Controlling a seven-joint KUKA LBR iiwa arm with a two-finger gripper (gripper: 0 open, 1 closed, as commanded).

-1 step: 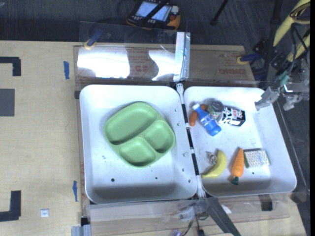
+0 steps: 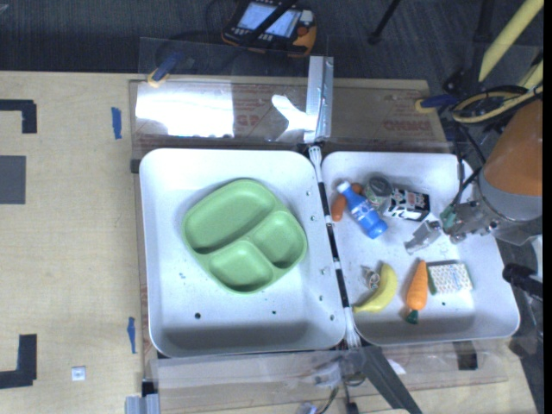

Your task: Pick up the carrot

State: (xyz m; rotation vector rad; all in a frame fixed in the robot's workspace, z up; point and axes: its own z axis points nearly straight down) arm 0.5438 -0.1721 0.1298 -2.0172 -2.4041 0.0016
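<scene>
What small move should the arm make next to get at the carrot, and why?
Probably shift the gripper toward the near edge of the right bin and down over the carrot. The gripper hangs above and beyond the carrot, not touching it. The carrot lies between the banana and a patterned white sponge, so it should descend centred on the carrot's orange body.

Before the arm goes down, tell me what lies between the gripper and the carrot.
Nothing visible does. The gripper hangs above bare bin floor, and the carrot lies just below it in the view. The banana is beside the carrot on the view's left, the sponge on its right, both close.
</scene>
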